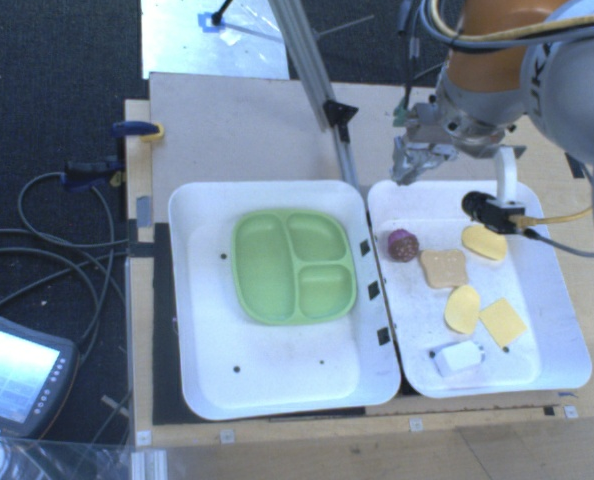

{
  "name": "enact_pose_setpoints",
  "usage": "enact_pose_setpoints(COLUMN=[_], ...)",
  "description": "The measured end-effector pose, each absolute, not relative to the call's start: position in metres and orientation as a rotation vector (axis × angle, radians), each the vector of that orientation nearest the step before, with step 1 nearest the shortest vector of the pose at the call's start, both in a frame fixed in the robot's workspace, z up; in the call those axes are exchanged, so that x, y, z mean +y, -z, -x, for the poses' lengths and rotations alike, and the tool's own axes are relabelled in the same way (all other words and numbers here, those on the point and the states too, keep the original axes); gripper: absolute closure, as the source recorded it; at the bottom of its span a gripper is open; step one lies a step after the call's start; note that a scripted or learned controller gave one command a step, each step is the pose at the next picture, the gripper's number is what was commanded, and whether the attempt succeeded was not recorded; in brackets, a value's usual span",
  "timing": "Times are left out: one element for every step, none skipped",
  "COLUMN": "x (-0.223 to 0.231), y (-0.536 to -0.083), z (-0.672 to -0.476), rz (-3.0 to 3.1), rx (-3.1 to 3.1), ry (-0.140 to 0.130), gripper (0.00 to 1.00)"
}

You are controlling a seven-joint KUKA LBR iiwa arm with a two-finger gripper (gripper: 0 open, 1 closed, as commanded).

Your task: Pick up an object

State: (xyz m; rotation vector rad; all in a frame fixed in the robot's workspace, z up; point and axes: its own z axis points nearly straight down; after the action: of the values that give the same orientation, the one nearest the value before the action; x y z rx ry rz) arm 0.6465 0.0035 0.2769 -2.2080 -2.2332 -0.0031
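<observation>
From the camera above, the counter (237, 118) carries two white bins side by side. The left bin (202, 368) holds a green divided plate (294, 266) lying flat near its middle, with bare white floor all round it, widest toward the near edge.

The right bin (557, 328) holds the small things. A dark red round piece (403, 244) sits close to the bin's left wall, near the far corner. Just beside it to the right lies a tan square slice (444, 267). A yellow rounded piece (485, 242) lies farther right, near a black fitting with a yellow cable. Nearer the front, a yellow oval piece (462, 309) and a yellow square piece (503, 322) lie close together, and a white block (458, 356) lies near the front edge. The bin's right side and front right corner are open floor.

The arm comes in from the right, and its pincer (409, 166) hangs over the far left rim of the right bin, above and apart from the red piece. Nothing is seen in it; whether its tips are spread or together cannot be told from here.
</observation>
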Motion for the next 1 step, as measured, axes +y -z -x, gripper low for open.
enact_pose_setpoints(x=[0.0462], y=[-0.2680], z=[-0.6335], rz=[2.208], rx=[-2.232], ry=[0.001], gripper=[1.00])
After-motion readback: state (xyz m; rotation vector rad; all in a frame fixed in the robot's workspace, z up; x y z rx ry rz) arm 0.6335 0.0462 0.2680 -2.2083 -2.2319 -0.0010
